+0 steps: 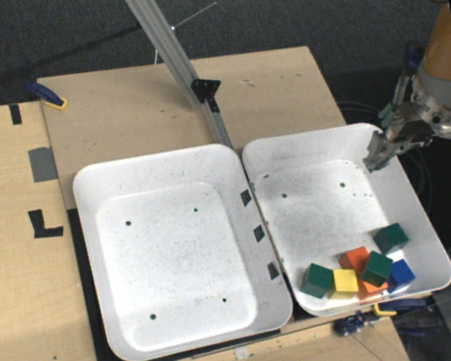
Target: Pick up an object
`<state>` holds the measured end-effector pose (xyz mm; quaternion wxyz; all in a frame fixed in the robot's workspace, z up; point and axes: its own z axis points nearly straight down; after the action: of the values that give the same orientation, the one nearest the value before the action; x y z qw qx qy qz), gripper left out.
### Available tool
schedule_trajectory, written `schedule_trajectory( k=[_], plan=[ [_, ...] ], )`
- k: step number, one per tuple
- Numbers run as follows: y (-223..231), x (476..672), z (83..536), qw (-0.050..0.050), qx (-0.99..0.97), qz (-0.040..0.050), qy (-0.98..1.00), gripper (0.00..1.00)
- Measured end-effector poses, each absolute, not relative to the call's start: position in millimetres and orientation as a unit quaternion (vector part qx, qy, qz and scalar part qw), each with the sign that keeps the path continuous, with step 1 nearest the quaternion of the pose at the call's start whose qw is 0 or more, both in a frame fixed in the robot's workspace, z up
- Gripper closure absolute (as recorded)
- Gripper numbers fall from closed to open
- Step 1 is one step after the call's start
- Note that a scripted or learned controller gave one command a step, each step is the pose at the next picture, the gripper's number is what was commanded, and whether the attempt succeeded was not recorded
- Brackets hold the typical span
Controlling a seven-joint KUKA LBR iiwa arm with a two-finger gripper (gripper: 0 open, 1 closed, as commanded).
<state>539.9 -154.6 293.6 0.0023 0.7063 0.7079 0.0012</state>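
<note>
Bench (151,102), pale wood, carrying two shallow white bins side by side. Left bin (98,241): bare white floor with a few dark specks. Right bin (316,202): a cluster of small blocks crowded into its near right corner, touching or nearly touching one another, namely a green block (316,279) at the left of the group, a yellow block (345,282) just beside it, an orange block (355,259) behind, a second green block (376,266), a third green block (390,237) nearest the right wall, and a blue block (401,273) at the front. End effector (376,154): at the far right rim of the right bin, well apart from the blocks, nothing visible between its fingers; whether they are spread or pressed together cannot be told. Slanted metal rail (167,43) crossing the bench behind the bins.
</note>
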Motion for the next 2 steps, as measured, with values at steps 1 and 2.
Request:
schedule_trajectory(
  k=[1,2],
  plan=[
    [-95,538.4,287,-0.001,0.705,0.0001,0.709,1.0],
    [-43,521.4,269,-0.002,0.705,-0.0008,0.709,1.0]
  ],
)
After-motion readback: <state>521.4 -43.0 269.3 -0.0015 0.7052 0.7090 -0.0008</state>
